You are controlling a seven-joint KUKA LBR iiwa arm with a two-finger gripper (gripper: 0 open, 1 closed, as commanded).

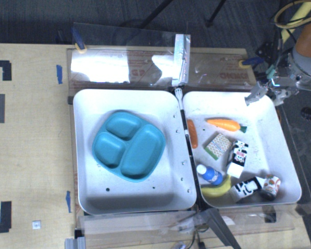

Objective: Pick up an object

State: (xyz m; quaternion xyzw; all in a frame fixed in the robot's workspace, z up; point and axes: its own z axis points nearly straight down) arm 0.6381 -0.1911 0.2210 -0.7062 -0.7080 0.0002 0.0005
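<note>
Camera view, operator: nearest to you in the right-hand shallow white bin (287,154) you see a yellow banana (216,189) along the near wall, with a small blue-and-white bottle (209,175) touching its far side. Right of them lie a black-and-white cow-patterned carton (246,187) and a small round orange-and-white toy (271,185), close together in the near right corner. Farther in, you find a second black-and-white patterned box (238,156) beside a flat green-speckled square packet (217,146). Beyond those, an orange carrot with a green end (224,124) lies across the bin, and a slim orange-red stick-shaped object (192,134) lies along the left wall.

In the left-hand white bin (88,113) you see a blue three-compartment plastic plate (128,144) at the centre.

At the far right corner of the right bin, the gripper (260,93) hangs over the rim, well apart from every object. You cannot tell from this angle whether its jaws stand apart or together; nothing shows between them.
</note>
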